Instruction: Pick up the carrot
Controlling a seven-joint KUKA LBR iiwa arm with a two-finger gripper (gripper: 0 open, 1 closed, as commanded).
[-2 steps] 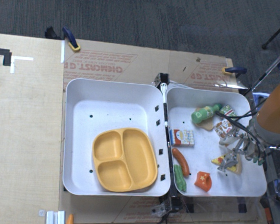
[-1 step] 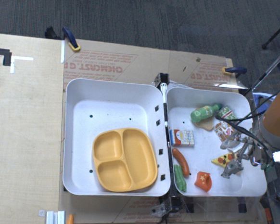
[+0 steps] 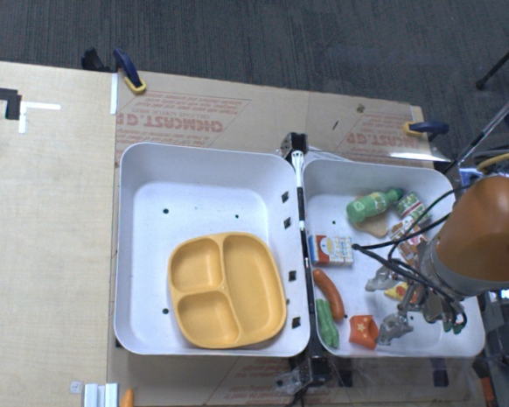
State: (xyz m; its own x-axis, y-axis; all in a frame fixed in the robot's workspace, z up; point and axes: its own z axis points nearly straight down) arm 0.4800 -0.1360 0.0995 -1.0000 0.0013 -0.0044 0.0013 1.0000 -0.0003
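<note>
We reach for the carrot (image 3: 329,292)

It lies at nine o'clock from our gripper (image 3: 396,327), axis ten-to-four; claw state unclear.

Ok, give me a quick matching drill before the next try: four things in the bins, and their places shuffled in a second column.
Things:
1. yellow divided plate
2. carrot
3. green bottle
4. green pod

Places:
A. far end of the right bin
B. left bin
C. near end of the right bin, by the divider
D. right bin, just below the small carton

Pairs: 1-B, 2-D, 3-A, 4-C
</note>
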